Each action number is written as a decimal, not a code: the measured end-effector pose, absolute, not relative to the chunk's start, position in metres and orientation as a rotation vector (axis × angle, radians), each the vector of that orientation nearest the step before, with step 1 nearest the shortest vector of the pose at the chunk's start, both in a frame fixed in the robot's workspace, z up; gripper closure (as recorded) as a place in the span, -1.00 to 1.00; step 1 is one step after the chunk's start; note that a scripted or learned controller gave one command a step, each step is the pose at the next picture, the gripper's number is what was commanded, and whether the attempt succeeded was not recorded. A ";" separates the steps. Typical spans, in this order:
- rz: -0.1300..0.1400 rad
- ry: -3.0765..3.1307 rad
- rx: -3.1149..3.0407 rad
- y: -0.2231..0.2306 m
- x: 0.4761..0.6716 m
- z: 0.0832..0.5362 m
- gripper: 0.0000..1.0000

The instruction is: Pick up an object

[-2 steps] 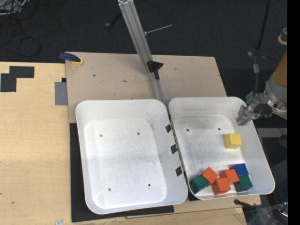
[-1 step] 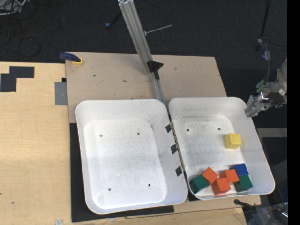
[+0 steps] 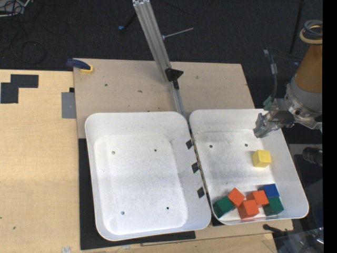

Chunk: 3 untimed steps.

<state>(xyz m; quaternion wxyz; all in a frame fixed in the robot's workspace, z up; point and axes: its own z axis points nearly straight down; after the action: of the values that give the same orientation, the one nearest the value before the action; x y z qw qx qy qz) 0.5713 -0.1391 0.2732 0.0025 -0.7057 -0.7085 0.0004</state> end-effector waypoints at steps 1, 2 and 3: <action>0.002 -2.222 -2.213 -0.088 0.564 0.256 1.00; 0.002 -2.222 -2.213 -0.031 0.561 0.241 1.00; 0.004 -2.222 -2.213 0.022 0.556 0.227 1.00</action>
<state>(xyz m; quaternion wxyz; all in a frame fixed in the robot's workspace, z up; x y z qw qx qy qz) 0.5559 0.0225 0.2272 0.0029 -0.7057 -0.7085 0.0011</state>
